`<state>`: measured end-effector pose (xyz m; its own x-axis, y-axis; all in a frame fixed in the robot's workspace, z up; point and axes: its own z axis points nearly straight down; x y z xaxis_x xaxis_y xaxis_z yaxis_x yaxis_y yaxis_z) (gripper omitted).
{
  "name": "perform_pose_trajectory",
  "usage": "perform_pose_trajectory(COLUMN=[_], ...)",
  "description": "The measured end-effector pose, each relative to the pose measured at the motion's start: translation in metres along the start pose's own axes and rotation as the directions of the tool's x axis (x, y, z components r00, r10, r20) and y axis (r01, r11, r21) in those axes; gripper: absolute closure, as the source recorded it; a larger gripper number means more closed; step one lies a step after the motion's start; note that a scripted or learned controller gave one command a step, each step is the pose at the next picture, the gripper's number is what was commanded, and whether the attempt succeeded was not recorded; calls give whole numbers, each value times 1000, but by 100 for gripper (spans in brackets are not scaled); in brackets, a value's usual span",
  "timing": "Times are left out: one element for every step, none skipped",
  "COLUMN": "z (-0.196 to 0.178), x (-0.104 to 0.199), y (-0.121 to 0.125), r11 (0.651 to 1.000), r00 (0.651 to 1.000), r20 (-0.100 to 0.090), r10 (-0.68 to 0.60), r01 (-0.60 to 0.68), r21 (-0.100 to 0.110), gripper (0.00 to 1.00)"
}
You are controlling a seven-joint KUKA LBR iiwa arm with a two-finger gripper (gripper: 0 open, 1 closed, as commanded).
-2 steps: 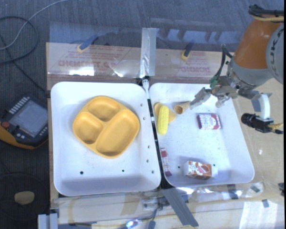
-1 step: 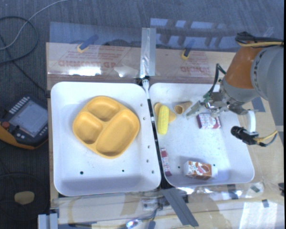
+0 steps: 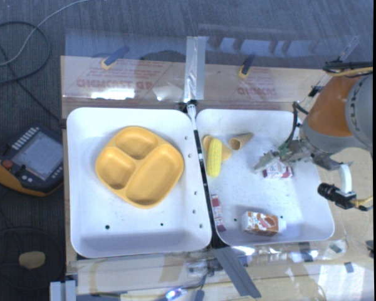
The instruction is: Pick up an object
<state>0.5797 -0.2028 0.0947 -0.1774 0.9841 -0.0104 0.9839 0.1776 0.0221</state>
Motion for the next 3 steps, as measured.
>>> perform_pose_trajectory(z=[-10,-24,-6], x=[5,5,13], y=[4,2,-34], r11=[1000,995,996], r00=[1000,995,996], r20=[-8,-13,-5], r10=[-7,94,89], r01=[7,-94,-90], r21=[-1,28,-13], gripper=[100,100,100])
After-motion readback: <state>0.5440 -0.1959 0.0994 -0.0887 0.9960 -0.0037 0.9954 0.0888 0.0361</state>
